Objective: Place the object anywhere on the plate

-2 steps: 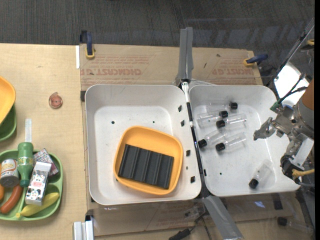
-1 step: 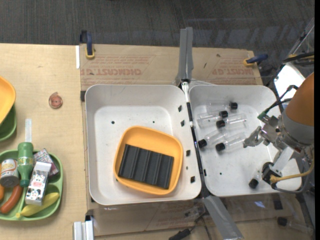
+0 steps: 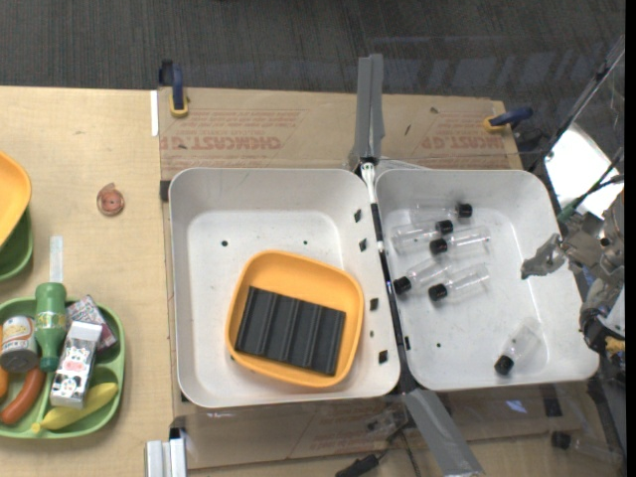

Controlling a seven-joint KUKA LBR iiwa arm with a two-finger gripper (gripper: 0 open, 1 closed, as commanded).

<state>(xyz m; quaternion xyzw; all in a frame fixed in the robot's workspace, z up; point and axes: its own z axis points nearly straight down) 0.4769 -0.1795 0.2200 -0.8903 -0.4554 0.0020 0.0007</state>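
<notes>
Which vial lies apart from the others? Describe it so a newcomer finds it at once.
Start at the right bin, with its cluster of clear black-capped vials at upper left. The lone vial lies near the bin's lower right corner, alone, well away from that cluster.

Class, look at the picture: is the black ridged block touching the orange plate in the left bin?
Touching. The camera view shows the black ridged block lying flat inside the orange plate, resting on its surface with the plate's rim showing all around it.
</notes>
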